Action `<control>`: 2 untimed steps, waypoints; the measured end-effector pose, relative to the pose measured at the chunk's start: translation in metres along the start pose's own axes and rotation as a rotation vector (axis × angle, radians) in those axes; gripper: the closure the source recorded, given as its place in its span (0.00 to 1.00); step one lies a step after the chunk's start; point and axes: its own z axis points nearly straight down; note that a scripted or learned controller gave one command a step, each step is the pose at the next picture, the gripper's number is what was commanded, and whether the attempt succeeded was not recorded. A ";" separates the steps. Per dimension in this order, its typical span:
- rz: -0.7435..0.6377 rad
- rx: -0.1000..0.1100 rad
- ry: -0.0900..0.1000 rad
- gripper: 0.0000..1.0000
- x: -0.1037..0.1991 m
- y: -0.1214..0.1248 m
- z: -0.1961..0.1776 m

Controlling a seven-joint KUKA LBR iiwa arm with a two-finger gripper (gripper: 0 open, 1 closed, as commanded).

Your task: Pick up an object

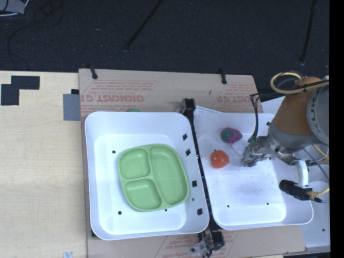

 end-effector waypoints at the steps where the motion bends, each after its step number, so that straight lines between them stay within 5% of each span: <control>1: 0.003 -0.005 -0.002 1.00 -0.008 0.002 -0.046; 2: -0.004 -0.007 -0.002 1.00 -0.006 -0.001 -0.108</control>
